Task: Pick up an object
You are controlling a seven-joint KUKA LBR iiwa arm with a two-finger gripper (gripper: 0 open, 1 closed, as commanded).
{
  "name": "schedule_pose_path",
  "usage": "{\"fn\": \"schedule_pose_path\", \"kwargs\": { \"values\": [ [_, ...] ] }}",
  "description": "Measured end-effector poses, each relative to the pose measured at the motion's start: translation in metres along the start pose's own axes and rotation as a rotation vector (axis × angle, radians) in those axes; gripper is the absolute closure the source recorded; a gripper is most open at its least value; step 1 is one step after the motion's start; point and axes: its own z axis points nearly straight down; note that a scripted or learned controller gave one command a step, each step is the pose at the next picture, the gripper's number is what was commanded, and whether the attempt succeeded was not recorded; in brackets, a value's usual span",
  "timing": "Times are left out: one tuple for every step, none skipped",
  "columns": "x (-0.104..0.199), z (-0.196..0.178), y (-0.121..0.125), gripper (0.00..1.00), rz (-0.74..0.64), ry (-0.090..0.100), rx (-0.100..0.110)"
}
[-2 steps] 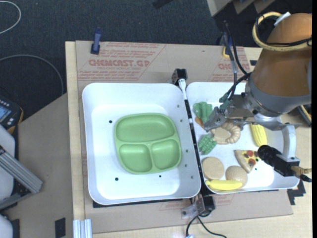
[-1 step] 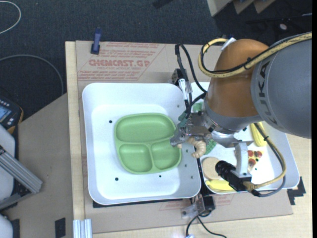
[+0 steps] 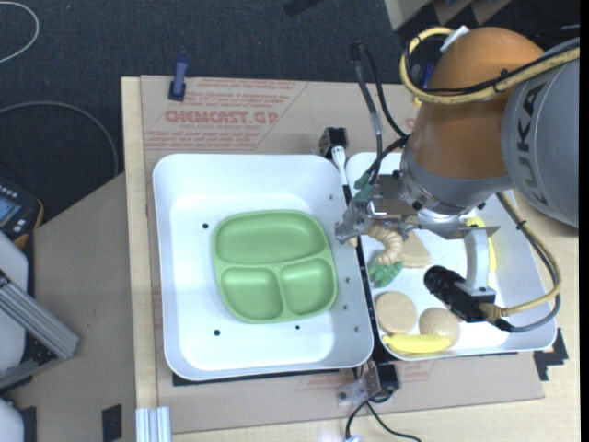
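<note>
We record a yellow banana nearest the camera, lying against the near wall of the right bin, well to the near side of the fingers. Just beyond it sit two round tan pieces, side by side and touching the banana. Closer to the fingers lies a small green piece, and touching it a tan curled piece, just on the near side of the fingers; we cannot tell whether they touch it. The fingers hang over the right bin's left edge, beside the wall shared with the left bin. We cannot tell whether they are released or clenched. Left of the fingers, a green divided plate lies flat in the left bin. Beyond the fingers, the desk shows red printed lettering, and a small blue item stands at its far left edge.
</note>
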Motion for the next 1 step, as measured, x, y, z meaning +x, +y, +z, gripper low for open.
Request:
{"fn": "schedule_pose_path", "kwargs": {
  "values": [
    [-0.0076, -0.1246, -0.0145, 1.0, -0.001, 0.003, -0.011]
  ]
}}
